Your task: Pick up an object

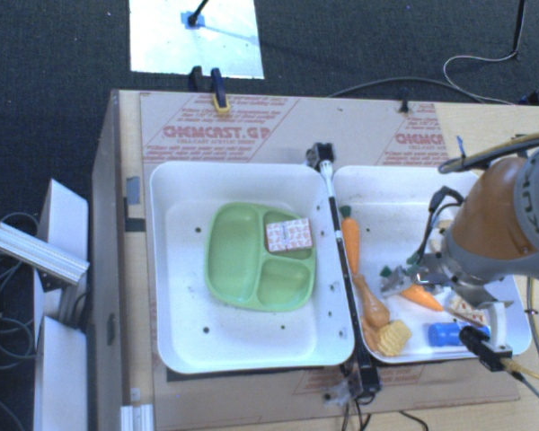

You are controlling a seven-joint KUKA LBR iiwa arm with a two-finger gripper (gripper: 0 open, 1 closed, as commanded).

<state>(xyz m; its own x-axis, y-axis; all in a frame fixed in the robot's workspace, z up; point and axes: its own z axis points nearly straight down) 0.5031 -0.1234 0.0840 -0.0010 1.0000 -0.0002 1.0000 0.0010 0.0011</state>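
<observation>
Bins come to two: the left bin (175,268) fills the middle of the frame and the right bin (386,191) sits against it toward the right edge. One green divided plate (251,272) lies flat in the left bin, with one small patterned square block (289,234) resting on its upper right compartment.

Toys in the right bin count five that can be made out. One long orange carrot (350,242) lies along the bin's left wall. Below it lies one tan, pear-shaped piece (372,302), and just under that one yellow ridged piece (394,336) near the bin's lower edge. One smaller orange piece (421,297) lies mid-bin, and one blue block (445,333) sits to the lower right.

One arm (494,218) reaches in from the right, its gripper (398,281) low over the right bin, just beside the smaller orange piece. Whether it is spread or pressed together cannot be told from this angle.
</observation>
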